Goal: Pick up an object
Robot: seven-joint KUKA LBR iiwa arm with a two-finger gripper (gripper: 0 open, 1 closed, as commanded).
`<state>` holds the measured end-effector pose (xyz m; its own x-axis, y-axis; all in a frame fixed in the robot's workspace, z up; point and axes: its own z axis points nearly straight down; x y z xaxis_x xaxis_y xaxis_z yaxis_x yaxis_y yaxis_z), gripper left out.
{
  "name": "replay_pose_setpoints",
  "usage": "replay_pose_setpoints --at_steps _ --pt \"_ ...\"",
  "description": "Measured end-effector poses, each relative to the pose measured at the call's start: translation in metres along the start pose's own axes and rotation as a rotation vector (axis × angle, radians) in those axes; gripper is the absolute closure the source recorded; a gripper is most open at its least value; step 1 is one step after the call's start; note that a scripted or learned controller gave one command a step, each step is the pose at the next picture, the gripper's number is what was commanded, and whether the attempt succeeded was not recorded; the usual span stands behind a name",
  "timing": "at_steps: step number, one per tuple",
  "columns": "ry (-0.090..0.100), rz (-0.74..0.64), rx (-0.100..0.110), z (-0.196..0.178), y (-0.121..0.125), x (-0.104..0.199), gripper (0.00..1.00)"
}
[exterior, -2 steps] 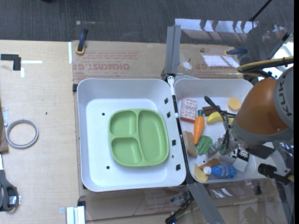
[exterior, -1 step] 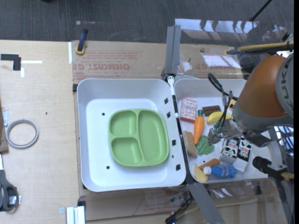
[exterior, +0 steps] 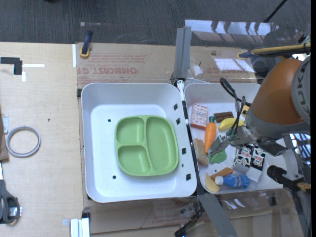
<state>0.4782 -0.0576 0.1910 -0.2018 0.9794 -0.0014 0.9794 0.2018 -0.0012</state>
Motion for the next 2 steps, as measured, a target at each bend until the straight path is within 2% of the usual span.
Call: replay_pose_setpoints --at_steps 1,2 --pt "0.000 0.063 0.001 0.080 0.047 -0.085 0.00" --pt "0.005 -0.001 0.012 0.096 0.159 -0.102 0.00"
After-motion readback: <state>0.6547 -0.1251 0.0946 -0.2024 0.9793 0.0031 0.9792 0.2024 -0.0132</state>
